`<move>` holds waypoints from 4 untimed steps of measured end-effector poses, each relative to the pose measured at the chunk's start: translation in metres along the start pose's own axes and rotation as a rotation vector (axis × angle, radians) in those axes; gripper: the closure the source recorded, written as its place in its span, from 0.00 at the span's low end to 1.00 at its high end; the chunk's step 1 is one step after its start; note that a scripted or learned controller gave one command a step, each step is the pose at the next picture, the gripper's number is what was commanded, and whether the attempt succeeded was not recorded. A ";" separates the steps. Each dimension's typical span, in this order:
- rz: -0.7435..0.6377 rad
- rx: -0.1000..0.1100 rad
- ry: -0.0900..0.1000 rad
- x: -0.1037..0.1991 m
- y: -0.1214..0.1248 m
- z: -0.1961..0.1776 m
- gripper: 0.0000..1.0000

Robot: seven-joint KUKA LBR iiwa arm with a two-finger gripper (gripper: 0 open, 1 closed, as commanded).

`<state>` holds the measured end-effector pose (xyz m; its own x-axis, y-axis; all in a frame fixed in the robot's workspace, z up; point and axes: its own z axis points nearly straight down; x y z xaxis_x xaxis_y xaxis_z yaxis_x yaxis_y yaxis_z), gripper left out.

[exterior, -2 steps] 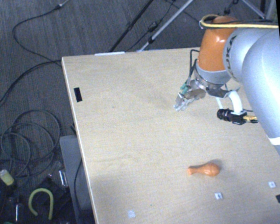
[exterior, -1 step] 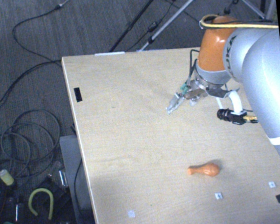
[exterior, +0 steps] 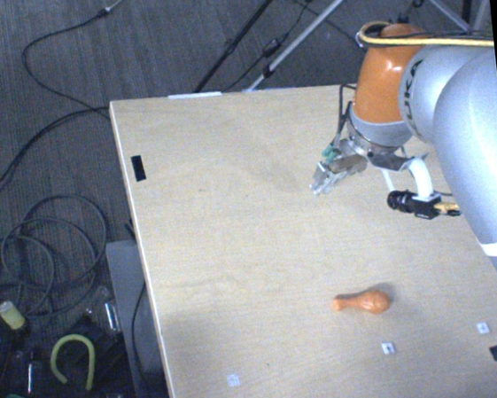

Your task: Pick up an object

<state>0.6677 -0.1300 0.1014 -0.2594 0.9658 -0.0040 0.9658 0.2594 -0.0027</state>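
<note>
An orange pear-shaped object (exterior: 364, 301) is seen lying on its side on the pale bench surface (exterior: 238, 266), near the front edge. It is judged light, smooth and rounded; a grasp across the bulbous end is advised, since the narrow neck may slip. Farther back, the gripper (exterior: 328, 176) hangs well apart from it, nothing held; the jaw opening cannot be told.

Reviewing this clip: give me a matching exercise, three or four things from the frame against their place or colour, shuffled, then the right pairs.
Things:
1. gripper
2. orange pear-shaped object
3. green hook-shaped tool
4. black tape mark

Descriptions:
A. on the floor, left of the board
B. near the board's upper left edge
C. above the board, upper right
D. lying on the board, lower right

Pairs: 1-C, 2-D, 3-A, 4-B
</note>
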 end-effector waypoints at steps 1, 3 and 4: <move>0.000 0.000 0.000 0.000 0.000 0.000 0.00; 0.000 0.000 0.000 0.000 0.000 0.000 0.00; -0.040 0.000 0.002 0.005 0.001 0.018 0.00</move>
<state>0.6675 -0.1249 0.0835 -0.2980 0.9546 -0.0020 0.9546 0.2980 -0.0025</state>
